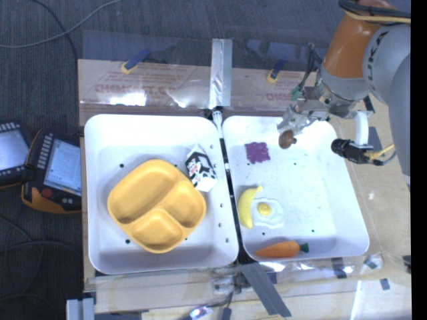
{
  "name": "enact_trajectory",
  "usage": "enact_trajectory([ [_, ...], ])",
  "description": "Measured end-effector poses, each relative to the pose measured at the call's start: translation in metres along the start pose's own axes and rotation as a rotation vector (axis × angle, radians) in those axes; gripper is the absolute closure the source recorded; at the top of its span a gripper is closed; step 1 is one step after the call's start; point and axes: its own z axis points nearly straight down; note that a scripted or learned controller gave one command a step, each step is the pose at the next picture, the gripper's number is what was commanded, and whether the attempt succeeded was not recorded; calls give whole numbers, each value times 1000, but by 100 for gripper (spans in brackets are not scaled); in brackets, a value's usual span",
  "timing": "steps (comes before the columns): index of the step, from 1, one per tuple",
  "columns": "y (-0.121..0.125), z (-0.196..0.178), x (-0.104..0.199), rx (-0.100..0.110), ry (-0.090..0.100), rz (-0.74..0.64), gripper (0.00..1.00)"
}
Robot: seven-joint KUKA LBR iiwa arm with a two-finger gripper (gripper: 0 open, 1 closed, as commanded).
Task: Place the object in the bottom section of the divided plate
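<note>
A yellow divided plate (133, 195) lies in the left bin (100, 145), with its smallest section (158, 230) nearest the front edge. My gripper (291, 129) hangs over the far part of the right bin (333, 199). Its fingers are shut on a small brown object (287, 139) that shows at their tips. The plate is well to the left of the gripper and nearer the front.
A black-and-white carton (200, 170) leans at the plate's far right rim. In the right bin lie a purple item (257, 152), a banana (248, 205), a fried egg (267, 211) and a carrot (280, 249). A divider wall (227, 179) separates the bins. A teach pendant (53, 172) sits at left.
</note>
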Motion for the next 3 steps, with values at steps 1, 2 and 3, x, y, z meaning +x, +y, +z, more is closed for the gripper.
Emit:
enact_trajectory([
  [1, -35, 71, 24, 0, 5, -91, 100],
  [2, -66, 23, 80, -1, 5, -134, 100],
  [3, -101, 23, 128, 0, 6, -103, 100],
])
